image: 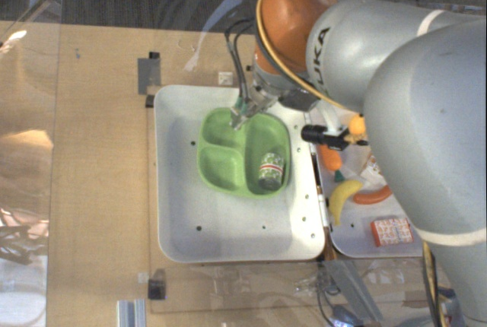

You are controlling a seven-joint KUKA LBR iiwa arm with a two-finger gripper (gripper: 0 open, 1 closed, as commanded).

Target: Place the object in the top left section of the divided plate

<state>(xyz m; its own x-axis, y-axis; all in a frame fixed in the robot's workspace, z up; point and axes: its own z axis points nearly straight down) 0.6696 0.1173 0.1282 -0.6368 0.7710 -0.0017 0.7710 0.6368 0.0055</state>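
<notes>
Can lies in divided plate's large right section.

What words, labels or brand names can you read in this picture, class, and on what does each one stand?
"KUKA": black letters on the grey arm, only partly in view beside the orange band.
Can in the green divided plate: label print too small and blurred to read.
Red and white box in the right bin: its pattern is too blurred to read.
</notes>
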